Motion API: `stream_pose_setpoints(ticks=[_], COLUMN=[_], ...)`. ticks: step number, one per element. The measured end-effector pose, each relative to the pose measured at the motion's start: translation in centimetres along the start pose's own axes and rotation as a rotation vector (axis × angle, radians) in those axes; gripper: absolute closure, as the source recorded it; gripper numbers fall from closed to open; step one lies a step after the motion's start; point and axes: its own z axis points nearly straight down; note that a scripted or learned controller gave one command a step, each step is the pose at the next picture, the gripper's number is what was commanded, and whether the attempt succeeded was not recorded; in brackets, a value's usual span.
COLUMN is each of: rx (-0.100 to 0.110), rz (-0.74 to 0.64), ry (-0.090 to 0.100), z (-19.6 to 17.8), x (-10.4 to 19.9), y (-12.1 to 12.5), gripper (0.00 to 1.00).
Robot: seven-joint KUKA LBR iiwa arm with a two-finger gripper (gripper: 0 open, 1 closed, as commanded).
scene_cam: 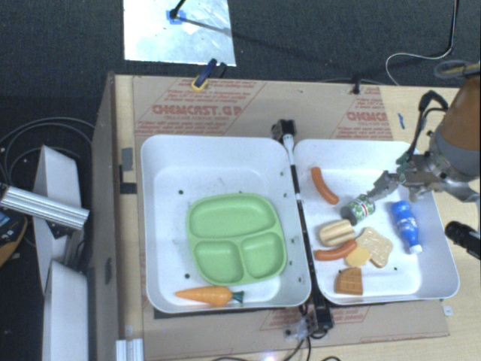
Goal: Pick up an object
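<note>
End effector (385, 183) over right bin (440, 273) (sausages (325, 185), bottle (404, 225), bread (375, 245)).

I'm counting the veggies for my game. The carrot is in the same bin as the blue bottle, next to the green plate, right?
Not quite. The carrot does lie next to the green plate, but that is the left bin. The blue bottle is in the right bin, as the camera view shows.
</note>
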Motion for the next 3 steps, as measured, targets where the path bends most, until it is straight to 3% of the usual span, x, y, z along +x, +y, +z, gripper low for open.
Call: stream_pose_setpoints(ticks=[1, 2, 3], rx=[0.003, 0.001, -0.002], rz=[-0.001, -0.001, -0.002], ry=[0.0, 0.001, 0.0], z=[8.4, 15.4, 15.3], x=[-0.1, 4.7, 4.9], y=[6.3, 8.3, 11.7], gripper=[0.0, 0.0, 0.0])
